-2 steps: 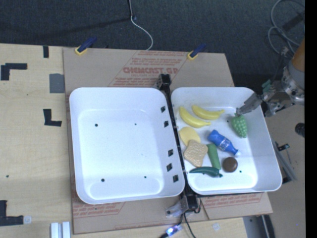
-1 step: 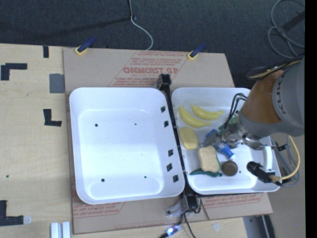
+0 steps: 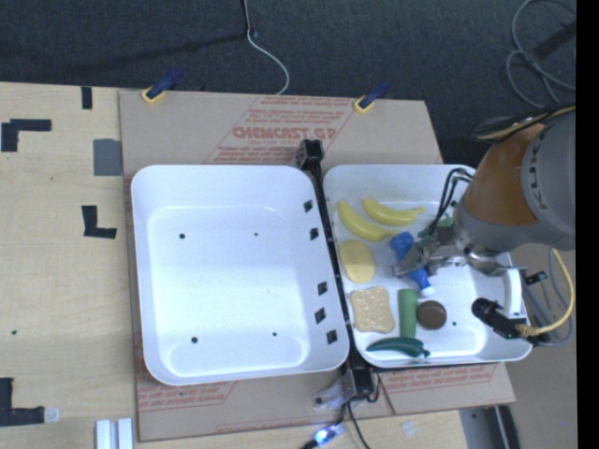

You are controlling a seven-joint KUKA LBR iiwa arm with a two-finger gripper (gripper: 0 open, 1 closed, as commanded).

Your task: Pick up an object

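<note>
Pincer [image 3: 418,262]: down in the right bin [image 3: 468,349], near its middle, over a small blue object [image 3: 402,245]; how wide it stands, or whether it grips anything, I cannot tell.
Blue object: mid-bin, seemingly touching the pincer.
Bananas [image 3: 374,218]: toward the bin's far edge.
Bread slice [image 3: 372,309]: near left corner.
Left bin [image 3: 225,269]: beside it on the table [image 3: 56,279].

The hand [image 3: 418,262] sits low in the right bin [image 3: 468,349] — just beside a small blue object [image 3: 402,244], bananas [image 3: 374,219] nearby.

Blue object [image 3: 403,247] partly under the gripper [image 3: 418,258] — arm's upper part cut off at right
</note>
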